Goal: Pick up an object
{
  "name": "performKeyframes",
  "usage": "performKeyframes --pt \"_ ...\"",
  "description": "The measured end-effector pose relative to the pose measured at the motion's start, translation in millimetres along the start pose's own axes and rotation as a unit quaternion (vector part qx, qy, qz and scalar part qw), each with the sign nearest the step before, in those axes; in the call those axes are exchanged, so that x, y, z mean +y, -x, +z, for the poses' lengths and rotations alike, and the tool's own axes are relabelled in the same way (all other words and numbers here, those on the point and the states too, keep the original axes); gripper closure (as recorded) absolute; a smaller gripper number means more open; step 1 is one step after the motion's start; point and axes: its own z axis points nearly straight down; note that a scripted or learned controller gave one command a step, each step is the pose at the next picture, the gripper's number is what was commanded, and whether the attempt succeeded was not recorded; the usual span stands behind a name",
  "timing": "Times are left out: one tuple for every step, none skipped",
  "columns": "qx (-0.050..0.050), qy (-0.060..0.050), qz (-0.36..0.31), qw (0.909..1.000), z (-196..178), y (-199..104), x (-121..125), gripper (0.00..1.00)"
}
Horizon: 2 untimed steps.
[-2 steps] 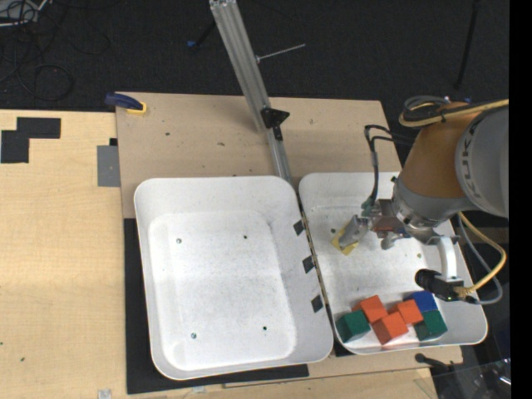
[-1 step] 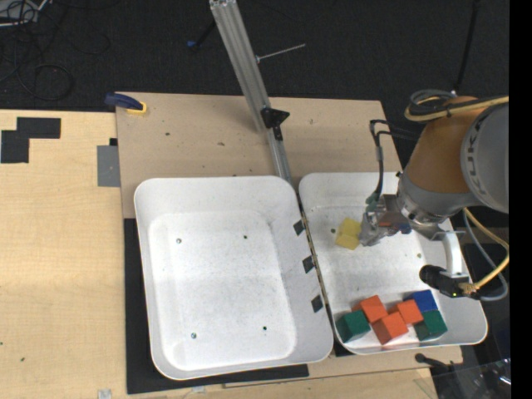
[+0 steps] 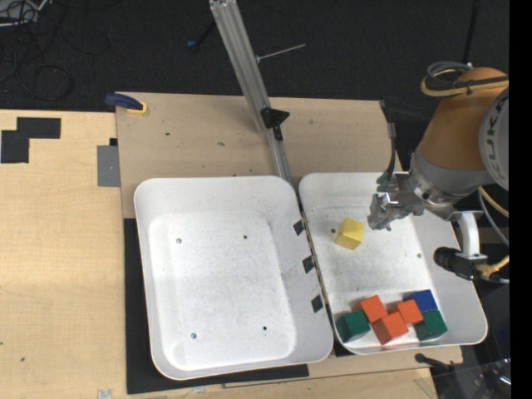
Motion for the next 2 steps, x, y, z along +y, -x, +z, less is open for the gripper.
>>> performKeyframes --pt "0.000 -0.002 0.001 1.0000 -15.7 1.4 0.2 1.00" --pt "0.001 -0.002 -0.002 1.0000 -28.5 -51.3 7.0 1.00"
